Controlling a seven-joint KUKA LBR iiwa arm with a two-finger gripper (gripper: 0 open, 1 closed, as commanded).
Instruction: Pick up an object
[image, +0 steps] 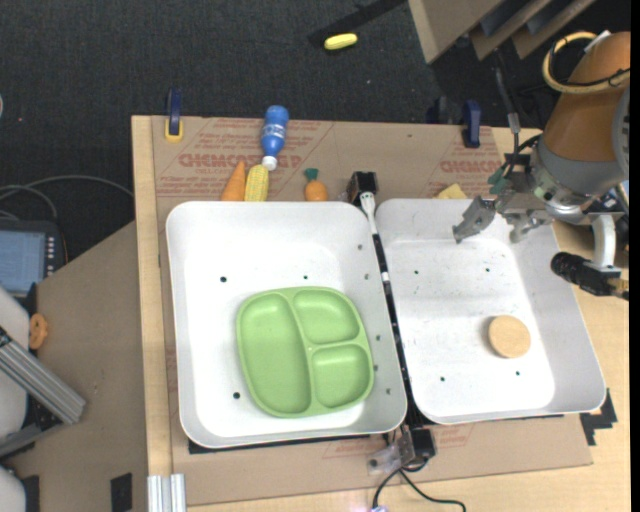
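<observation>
— Above the right bin's (560, 390) far edge, what's the gripper (495, 222) doing?
— Hovering, fingers spread apart, holding nothing. The round tan disc (509, 336) lies nearer on the bin floor, well apart, probably the pick target.

Plate (303, 351) in left bin (200, 300); disc (509, 336) in right bin (560, 380).

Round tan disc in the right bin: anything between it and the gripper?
Nothing visible. The round tan disc lies alone on the right white bin's floor; the gripper hangs above that bin's far end, bare floor between them.
</observation>
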